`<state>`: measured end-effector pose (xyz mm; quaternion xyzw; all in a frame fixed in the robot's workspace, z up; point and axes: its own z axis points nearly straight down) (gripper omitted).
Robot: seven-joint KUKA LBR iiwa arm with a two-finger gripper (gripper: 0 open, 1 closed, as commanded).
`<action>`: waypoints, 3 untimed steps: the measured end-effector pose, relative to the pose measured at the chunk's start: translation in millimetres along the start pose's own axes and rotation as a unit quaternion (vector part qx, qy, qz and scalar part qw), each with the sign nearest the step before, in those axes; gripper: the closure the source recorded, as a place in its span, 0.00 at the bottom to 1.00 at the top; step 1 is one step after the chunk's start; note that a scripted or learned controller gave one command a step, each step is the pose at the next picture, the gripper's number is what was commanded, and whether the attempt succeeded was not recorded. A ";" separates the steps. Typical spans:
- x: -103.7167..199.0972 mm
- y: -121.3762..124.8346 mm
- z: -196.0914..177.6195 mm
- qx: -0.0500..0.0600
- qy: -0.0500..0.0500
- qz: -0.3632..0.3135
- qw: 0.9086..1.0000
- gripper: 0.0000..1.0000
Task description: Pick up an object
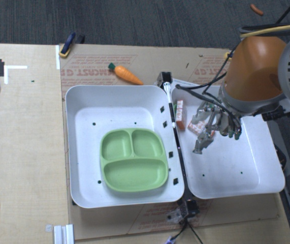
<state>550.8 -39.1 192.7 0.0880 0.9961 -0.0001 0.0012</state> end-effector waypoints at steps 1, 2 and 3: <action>-49.6 -48.7 63.0 0.000 -0.001 -0.059 0.998 0.00; -35.1 -48.0 94.8 -0.001 -0.006 -0.033 0.999 0.00; -38.7 -47.6 83.2 -0.002 -0.013 -0.031 0.999 1.00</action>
